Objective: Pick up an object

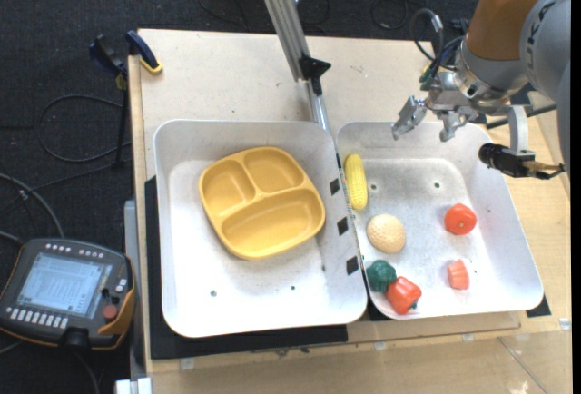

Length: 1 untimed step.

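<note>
My gripper [428,123] hangs open above the back edge of the right bin [504,201], with nothing between its fingers. In that bin lie a yellow corn cob [356,181] along the left wall, a beige round potato-like piece [386,233], a red tomato [460,219], a small orange-red piece [457,274], a green broccoli piece [380,273] and a red pepper [404,294] near the front left corner. All of them sit forward of and below the gripper.
The left bin [182,283] holds a yellow divided plate [261,201]. A metal pole [281,6] slants down to the gap between the bins. A teach pendant [64,292] lies at the lower left, off the bench.
</note>
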### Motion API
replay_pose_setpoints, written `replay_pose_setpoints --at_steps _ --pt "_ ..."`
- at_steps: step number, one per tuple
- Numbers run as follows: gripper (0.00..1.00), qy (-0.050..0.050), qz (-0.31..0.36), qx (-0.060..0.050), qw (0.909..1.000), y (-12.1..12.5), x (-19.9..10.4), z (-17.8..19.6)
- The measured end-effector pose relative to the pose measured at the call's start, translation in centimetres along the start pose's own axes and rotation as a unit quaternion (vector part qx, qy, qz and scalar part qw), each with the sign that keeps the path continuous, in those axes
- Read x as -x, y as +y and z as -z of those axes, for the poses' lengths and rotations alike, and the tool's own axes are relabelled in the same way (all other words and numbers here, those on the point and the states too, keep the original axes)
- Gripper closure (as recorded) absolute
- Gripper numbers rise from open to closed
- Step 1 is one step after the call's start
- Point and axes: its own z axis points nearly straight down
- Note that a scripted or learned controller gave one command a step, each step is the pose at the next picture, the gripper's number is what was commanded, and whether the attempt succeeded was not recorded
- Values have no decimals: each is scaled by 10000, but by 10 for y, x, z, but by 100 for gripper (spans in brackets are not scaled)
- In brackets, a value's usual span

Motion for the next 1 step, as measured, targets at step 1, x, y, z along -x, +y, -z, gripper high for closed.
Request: replay_pose_setpoints --at_steps 1 --pt "0 8 -8 -19 10000 9 6 -66"
